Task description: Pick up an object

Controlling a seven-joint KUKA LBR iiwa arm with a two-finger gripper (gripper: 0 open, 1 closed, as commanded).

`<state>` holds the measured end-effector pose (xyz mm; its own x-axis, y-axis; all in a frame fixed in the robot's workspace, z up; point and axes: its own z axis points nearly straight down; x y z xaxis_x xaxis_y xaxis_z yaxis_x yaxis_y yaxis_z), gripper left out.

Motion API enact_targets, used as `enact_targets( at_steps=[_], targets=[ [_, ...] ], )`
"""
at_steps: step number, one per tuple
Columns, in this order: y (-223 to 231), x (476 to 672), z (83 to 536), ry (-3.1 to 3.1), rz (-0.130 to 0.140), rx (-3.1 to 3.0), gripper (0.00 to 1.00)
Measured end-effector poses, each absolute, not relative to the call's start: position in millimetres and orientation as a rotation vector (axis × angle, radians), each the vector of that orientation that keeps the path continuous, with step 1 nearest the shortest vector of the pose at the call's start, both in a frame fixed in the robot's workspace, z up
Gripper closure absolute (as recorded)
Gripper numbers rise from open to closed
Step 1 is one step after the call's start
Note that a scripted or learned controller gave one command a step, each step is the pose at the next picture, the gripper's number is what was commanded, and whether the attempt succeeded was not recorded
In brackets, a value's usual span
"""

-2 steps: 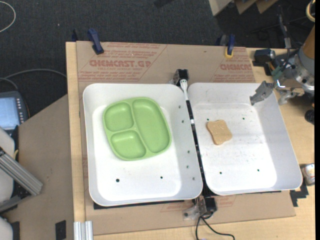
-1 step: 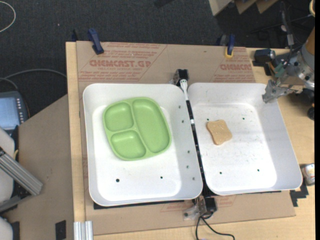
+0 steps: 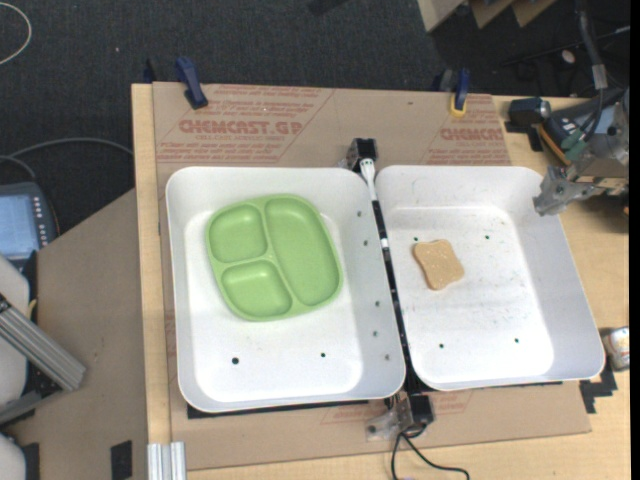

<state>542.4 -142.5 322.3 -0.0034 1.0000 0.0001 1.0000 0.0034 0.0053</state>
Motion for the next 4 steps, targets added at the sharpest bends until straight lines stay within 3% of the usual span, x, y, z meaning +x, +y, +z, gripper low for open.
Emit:
enact_targets(
  at_steps=[1, 2, 3, 4],
  targets=[
    [-21.0, 524.3, 208.2, 2.244, -0.008, 2.218, 1.0],
    [1.8, 477.0, 255.0, 2.228, -0.001, 2.221, 1.0],
    [43.3, 480.6, 349.8, 2.225, 0.016, 2.209, 1.0],
    [34.1, 480.2, 432.8, 2.217, 0.014, 2.215, 1.0]
  ],
)
